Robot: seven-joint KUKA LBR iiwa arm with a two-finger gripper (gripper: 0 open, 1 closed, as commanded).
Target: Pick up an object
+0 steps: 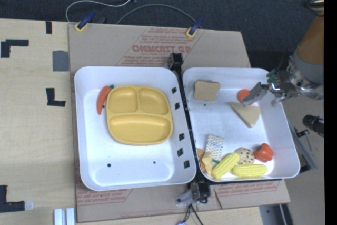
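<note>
While nothing is lifted yet, the end effector (259, 92) hovers beside the small round red object (243, 95) and pale wedge-shaped piece (248, 113); whether it is spread, I cannot tell.

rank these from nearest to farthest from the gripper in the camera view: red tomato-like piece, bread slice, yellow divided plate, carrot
Measured from the gripper over the right bin:
1. Red tomato-like piece, right beside the fingers on their left.
2. Bread slice, further left, in the right bin's upper left corner.
3. Yellow divided plate, in the middle of the left bin.
4. Carrot, past the plate's left edge.
</note>
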